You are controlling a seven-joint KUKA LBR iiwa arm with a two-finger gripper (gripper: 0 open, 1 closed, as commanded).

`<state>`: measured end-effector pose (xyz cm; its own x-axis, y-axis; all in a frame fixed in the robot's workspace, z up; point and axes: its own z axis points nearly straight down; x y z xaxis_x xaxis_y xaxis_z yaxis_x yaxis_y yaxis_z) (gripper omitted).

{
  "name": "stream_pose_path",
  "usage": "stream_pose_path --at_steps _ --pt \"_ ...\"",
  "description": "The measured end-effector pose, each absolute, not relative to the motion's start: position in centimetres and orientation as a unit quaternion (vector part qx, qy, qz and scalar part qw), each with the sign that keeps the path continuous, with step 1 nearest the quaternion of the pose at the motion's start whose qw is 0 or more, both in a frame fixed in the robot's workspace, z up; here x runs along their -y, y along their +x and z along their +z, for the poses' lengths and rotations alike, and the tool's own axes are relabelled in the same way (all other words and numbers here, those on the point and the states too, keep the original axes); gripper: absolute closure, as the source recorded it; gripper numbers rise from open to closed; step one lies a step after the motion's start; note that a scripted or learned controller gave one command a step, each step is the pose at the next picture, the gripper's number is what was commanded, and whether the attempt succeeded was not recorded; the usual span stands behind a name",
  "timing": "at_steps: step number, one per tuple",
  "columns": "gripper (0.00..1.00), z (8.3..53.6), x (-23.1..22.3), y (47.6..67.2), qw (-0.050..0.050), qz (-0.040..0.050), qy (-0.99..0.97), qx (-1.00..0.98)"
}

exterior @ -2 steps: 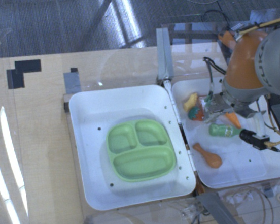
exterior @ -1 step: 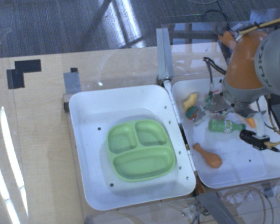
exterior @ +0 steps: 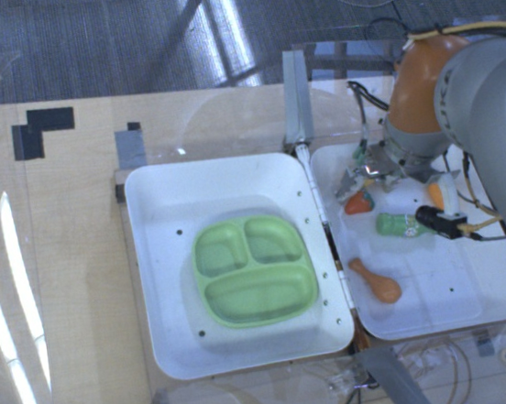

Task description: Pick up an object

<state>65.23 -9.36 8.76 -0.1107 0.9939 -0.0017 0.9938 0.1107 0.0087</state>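
Reaching in from the right of the frame, the arm (exterior: 472, 75) bends over the upper part of the right bin (exterior: 488, 304), its orange band showing above the wrist. The gripper (exterior: 361, 179) sits low in that bin's upper left corner, close to the wall that the two bins share. Whether it is apart or closed cannot be told from this slant. Just below it, toward the bottom of the frame, lies a red piece (exterior: 357, 203); the two are very near, but whether they touch cannot be told. A green piece (exterior: 398, 223) lies just right of and below the red one, on its side. An orange bit (exterior: 435, 193) rests further right, beside the wrist. An orange club (exterior: 375, 280) lies apart from these, lower in the bin, with its thin end pointing to the upper left and its thick end to the lower right. The left bin (exterior: 175, 345) holds a green plate (exterior: 255, 270) with three compartments, two small ones above and one long one below, flat on the bin floor and right of its middle. Both bins stand on a pale wooden bench (exterior: 64, 314).
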Motion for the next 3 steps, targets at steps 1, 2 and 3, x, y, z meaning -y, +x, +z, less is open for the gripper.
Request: stream_pose_path --at_steps 1,2,3 --pt "1.00 10.1 9.2 65.5 0.007 0.0054 0.664 -0.748" --pt "1.00 8.8 12.3 65.3 0.002 0.0024 0.892 -0.451" --pt "0.00 8.9 13.1 64.8 -0.001 -0.0065 0.894 -0.448"
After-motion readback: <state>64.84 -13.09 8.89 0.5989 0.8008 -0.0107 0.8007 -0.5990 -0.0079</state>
